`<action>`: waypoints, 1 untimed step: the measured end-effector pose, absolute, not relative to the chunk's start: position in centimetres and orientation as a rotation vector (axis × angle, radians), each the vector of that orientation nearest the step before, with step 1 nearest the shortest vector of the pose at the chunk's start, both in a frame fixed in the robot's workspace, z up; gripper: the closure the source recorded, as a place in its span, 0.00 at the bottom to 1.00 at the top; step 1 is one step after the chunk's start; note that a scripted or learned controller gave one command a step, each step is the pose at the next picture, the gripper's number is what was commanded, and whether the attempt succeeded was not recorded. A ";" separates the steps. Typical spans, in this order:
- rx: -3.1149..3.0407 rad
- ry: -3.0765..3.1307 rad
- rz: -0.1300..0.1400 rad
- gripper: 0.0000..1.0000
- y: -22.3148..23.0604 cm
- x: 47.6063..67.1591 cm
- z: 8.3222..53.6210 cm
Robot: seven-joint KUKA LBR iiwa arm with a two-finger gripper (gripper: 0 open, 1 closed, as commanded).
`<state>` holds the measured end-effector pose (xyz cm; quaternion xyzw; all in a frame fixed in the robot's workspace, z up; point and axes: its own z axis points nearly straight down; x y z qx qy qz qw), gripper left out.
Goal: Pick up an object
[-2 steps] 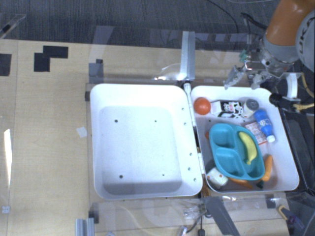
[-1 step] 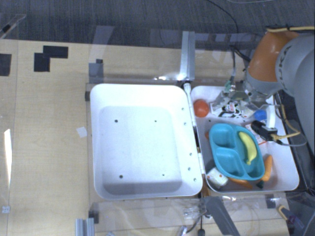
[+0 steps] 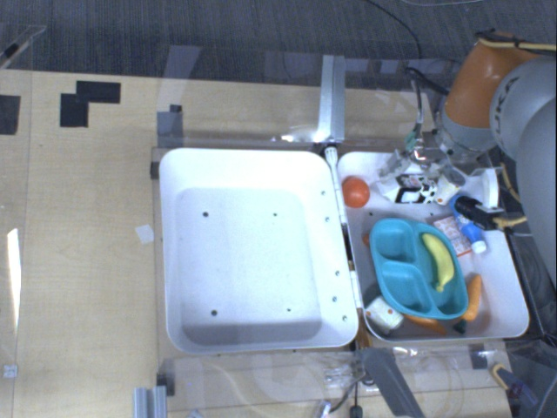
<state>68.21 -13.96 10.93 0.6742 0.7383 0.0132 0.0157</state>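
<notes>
Lying nearest you: one small white object [image 3: 383, 313], touching the near left corner of the blue tray, inside the view's right-hand bin [image 3: 515, 319].
Carrot-like piece [image 3: 473, 293]: one, orange, against the tray's right side.
Blue tray [image 3: 402, 275]: one, with two compartments running near to far.
Banana [image 3: 439, 259]: one, lying lengthwise in the tray's right compartment.
Packet [image 3: 448, 227]: one, red and white, just past the tray's far right corner, with one small blue piece [image 3: 473, 232] touching it.
Orange ball [image 3: 355, 192]: one, by the bin's left wall beyond the tray, just beside the gripper on its left in the view and apart from it. Of all the objects it lies closest to the gripper.
Gripper [image 3: 418, 179]: low over the far end of the same bin. You cannot tell whether it is released or clenched, nor whether it touches anything.
Bins: two, side by side on the tabletop [image 3: 87, 233], the left-hand bin [image 3: 252, 159] touching the right one along their shared wall.
</notes>
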 end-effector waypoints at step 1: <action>2.085 2.291 0.027 1.00 -14.5 68.3 12.3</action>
